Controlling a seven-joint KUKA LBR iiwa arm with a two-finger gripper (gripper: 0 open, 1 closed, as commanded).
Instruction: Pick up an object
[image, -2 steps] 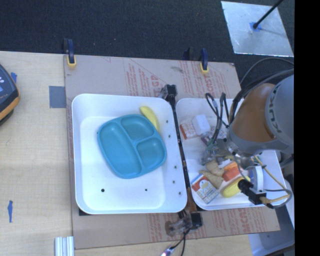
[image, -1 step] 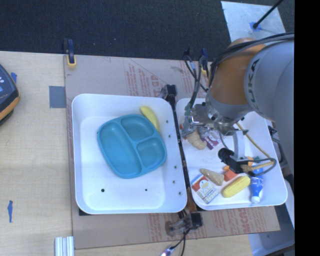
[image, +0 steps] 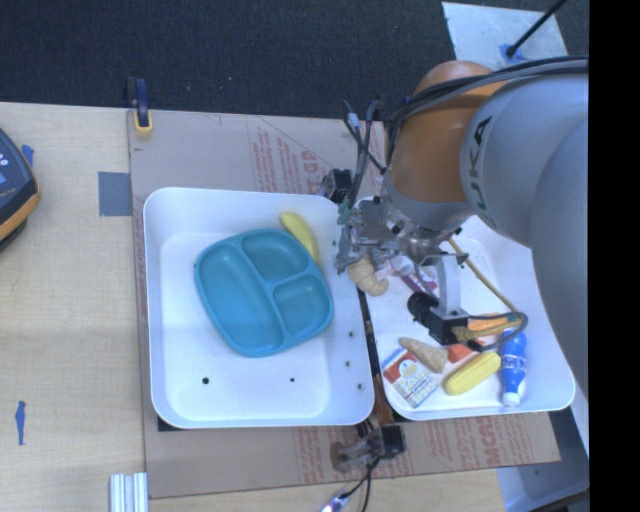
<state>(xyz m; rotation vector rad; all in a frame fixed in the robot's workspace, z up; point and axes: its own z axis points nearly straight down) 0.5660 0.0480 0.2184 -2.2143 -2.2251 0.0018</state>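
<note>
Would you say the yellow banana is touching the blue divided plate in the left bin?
Touching: in the camera view the banana lies against the blue plate's upper right rim, with no white gap between.

Two white bins sit side by side: the left bin (image: 170, 400) and the right bin (image: 545, 400). The left one carries one blue divided plate (image: 262, 290) and one yellow banana (image: 299, 235) near its far right corner. Along the right bin's near edge lie one corn cob (image: 471, 373), one blue-and-white bottle (image: 512, 366), one tan cone-shaped piece (image: 425, 352) and one small carton (image: 408, 381).
</note>
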